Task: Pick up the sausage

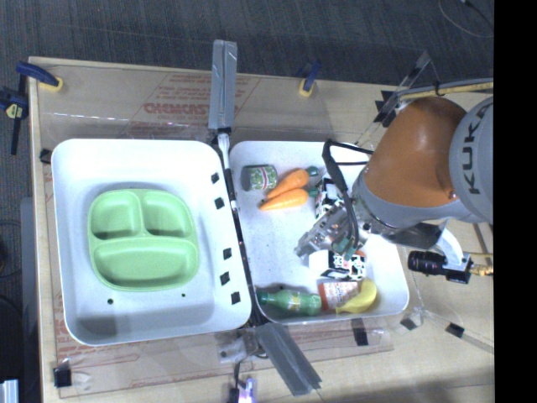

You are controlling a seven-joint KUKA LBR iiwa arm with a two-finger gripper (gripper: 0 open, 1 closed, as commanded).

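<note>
The jaws (329,235), whose state I cannot tell, hover over the cluttered right white bin (277,275) and may well seize the small black-and-white packet (346,264) instead of any sausage

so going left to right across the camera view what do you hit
green divided plate → small can → two carrots → gripper → banana → orange band on the arm
</note>
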